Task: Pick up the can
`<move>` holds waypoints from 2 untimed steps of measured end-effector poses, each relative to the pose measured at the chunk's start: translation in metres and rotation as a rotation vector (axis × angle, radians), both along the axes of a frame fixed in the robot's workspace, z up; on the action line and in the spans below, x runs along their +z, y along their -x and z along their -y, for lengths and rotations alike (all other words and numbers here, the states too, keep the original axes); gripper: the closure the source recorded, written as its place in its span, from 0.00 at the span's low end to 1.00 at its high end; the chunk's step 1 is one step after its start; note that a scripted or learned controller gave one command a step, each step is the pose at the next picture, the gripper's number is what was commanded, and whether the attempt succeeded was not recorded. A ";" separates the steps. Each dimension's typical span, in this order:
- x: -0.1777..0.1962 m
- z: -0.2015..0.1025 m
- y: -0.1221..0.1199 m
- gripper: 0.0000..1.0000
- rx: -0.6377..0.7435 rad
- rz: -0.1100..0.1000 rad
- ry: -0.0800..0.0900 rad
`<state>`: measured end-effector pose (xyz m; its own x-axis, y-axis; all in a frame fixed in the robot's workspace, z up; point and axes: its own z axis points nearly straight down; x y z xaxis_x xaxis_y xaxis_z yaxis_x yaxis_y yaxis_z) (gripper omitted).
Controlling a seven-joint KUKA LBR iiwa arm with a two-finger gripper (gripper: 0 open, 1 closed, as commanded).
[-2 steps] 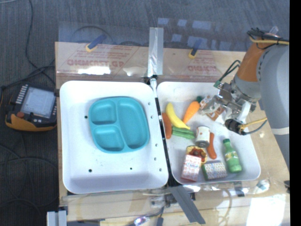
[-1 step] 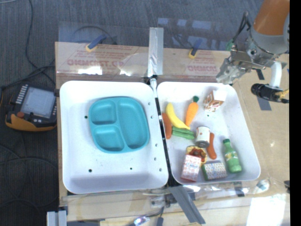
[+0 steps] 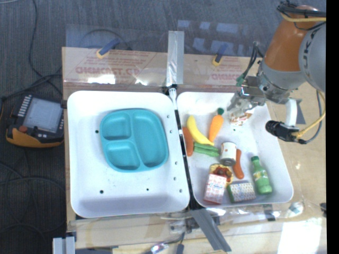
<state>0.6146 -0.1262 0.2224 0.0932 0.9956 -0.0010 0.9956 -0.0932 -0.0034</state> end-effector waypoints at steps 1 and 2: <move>0.008 0.000 0.000 1.00 0.001 -0.002 0.000; -0.071 -0.005 0.012 1.00 0.333 0.002 -0.003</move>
